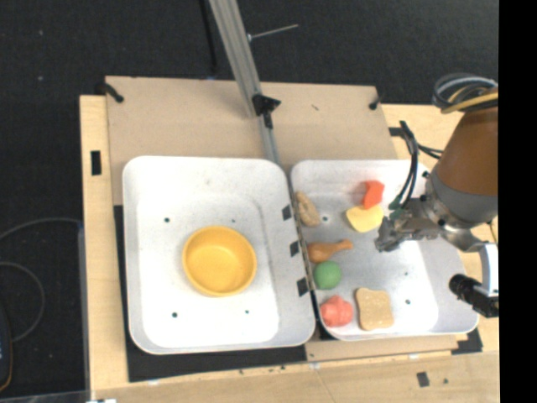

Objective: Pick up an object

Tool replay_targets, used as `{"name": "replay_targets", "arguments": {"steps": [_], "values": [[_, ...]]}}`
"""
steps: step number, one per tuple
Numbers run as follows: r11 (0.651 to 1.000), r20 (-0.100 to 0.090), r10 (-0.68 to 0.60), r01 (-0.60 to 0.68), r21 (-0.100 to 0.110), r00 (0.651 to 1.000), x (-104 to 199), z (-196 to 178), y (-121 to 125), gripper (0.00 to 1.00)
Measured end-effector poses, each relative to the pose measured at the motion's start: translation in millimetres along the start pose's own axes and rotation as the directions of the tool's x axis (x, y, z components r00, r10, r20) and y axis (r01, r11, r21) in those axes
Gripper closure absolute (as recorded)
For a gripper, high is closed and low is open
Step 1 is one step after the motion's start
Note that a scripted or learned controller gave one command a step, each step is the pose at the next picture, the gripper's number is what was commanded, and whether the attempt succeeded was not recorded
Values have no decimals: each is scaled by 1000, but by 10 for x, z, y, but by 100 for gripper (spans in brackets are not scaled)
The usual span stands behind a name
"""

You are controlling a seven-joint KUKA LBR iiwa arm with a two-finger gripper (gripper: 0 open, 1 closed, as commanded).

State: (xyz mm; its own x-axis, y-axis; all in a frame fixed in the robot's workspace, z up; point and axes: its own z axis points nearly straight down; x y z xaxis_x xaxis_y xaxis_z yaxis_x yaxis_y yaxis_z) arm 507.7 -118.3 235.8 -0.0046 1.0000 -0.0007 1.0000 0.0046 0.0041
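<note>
Nearest the camera, a slice of toast [374, 307] lies just below the hand [388, 237], with a red lump [337, 311] beside it. Closest of all to the hand is a yellow piece [363, 218], just up and to its left, almost touching, its long axis running left to right; an orange block [372, 193] sits just beyond. A green ball [327, 274] and brown drumstick [327, 249] lie farther left. From the right, the arm [466, 170] reaches low over the right bin [419, 285]. Whether the hand is wide or narrow cannot be told; nothing is visibly held.
</note>
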Motion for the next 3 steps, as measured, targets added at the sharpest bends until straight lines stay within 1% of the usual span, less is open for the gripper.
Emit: {"name": "replay_targets", "arguments": {"steps": [1, 2, 3], "values": [[1000, -1, -3, 3, 1, 1000, 451, -105, 279, 100], [1000, -2, -3, 3, 2, 1000, 911, -103, 506, 100], [1000, -2, -3, 3, 1, 1000, 1352, -189, 856, 100]]}}
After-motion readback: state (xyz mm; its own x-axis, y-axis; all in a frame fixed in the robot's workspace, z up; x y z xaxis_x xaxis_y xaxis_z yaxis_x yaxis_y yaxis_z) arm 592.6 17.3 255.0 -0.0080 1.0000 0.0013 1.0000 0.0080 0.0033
